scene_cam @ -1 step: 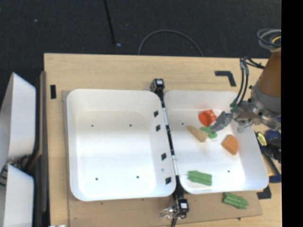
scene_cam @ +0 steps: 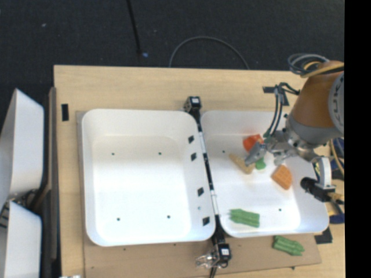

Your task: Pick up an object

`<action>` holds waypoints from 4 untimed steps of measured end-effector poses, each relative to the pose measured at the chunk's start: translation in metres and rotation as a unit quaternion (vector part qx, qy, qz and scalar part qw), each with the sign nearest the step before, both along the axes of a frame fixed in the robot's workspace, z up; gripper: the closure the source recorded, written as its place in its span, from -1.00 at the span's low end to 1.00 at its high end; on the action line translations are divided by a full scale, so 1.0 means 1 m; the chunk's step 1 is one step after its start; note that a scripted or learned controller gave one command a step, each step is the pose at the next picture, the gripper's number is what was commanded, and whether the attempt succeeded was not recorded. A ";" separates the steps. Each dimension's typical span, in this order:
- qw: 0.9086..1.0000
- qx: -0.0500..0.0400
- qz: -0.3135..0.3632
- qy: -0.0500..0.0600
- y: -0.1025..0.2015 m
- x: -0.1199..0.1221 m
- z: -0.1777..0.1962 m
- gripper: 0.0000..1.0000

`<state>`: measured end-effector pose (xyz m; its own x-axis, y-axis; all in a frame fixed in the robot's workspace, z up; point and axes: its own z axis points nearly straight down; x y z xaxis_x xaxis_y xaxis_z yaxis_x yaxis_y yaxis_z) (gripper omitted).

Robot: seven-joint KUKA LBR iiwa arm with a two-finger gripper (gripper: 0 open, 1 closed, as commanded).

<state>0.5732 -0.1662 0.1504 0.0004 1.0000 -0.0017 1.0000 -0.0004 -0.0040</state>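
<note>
- Under the claw [scene_cam: 259, 153], in the right bin [scene_cam: 232, 129]: tan block [scene_cam: 241, 163], small green piece [scene_cam: 260, 164], red piece [scene_cam: 252, 142] just beside.
- Probably light, stiff, a bit slick; best pinched across the block's narrow sides.
- Cannot tell whether spread or pinching.
- Nearby: orange wedge [scene_cam: 282, 176], green pod [scene_cam: 244, 217]; another green piece [scene_cam: 288, 245] out on the bench [scene_cam: 139, 88].
- Left bin [scene_cam: 93, 155] alongside.

The gripper [scene_cam: 259, 153] hangs low in the right bin [scene_cam: 232, 126], over a tan block [scene_cam: 241, 163] and a small green piece [scene_cam: 260, 164], beside a red block [scene_cam: 252, 141].
</note>
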 end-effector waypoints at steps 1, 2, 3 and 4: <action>1.000 0.000 0.002 -0.006 0.003 0.047 -0.050 -1.00; 1.000 0.000 0.002 -0.003 0.055 0.014 -0.048 -1.00; 1.000 0.000 0.000 -0.004 0.058 -0.034 -0.048 -1.00; 1.000 -0.001 -0.003 -0.007 0.056 -0.030 -0.036 1.00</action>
<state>0.5430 -0.1100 0.1144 0.0066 1.0000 -0.0029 0.9999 -0.0066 0.0101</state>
